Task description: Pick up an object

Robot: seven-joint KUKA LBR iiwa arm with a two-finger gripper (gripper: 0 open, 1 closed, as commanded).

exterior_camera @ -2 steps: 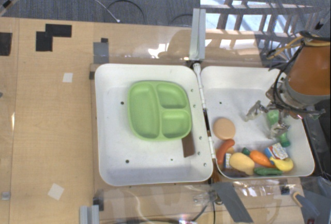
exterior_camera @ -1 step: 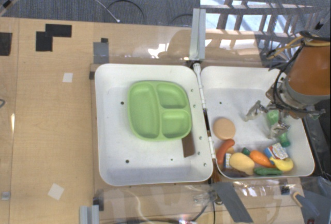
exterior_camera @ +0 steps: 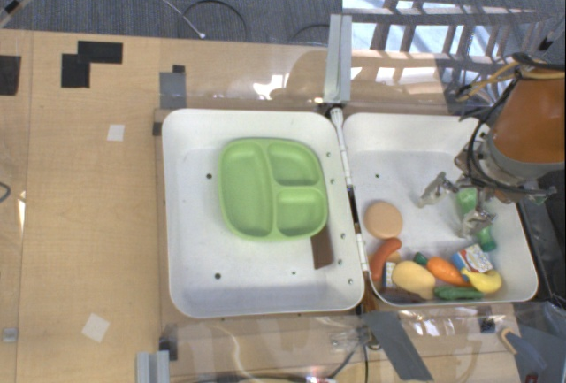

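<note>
My gripper [exterior_camera: 456, 203] hangs over the right part of the right bin [exterior_camera: 398, 142], below the orange-banded wrist [exterior_camera: 529, 118]. Its two metal fingers [exterior_camera: 433, 189] are spread apart, so it is open. A small green toy [exterior_camera: 466, 199] lies between them, close to the nearer finger, and nothing is clamped on it. Along the bin's front lie a tan round bun [exterior_camera: 384, 218], a red sausage [exterior_camera: 384, 256], a yellow lemon-like piece [exterior_camera: 414, 277], a carrot [exterior_camera: 443, 268], a banana [exterior_camera: 485, 283] and a small printed packet [exterior_camera: 478, 259].
The left bin [exterior_camera: 190, 195] holds a green divided plate [exterior_camera: 271, 187] and a brown block [exterior_camera: 322, 250] by the divider wall. A metal rack [exterior_camera: 433, 36] stands behind the right bin. Cables run near the arm at the right.
</note>
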